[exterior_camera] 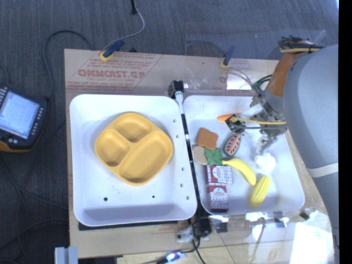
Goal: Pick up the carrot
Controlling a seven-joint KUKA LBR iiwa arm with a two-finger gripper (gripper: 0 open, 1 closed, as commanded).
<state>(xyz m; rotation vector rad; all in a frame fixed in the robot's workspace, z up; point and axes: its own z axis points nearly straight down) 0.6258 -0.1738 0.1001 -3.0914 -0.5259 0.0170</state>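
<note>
In the right bin (286, 202), near its back, a small piece of the orange carrot (224, 117) shows. My gripper (235, 123) reaches in from the right and sits right against the carrot's right end, hiding most of it. I cannot tell whether the carrot is held. The grey arm with its orange band (283, 73) fills the right side of the view.
Just in front of the gripper lie a brown cookie (207, 138), a watermelon slice (233, 143), a green leaf (213, 155), a banana (242, 170), corn (260, 190), a red box (219, 187) and a white lump (265, 161). The left bin (88, 202) holds a yellow divided plate (133, 147).
</note>
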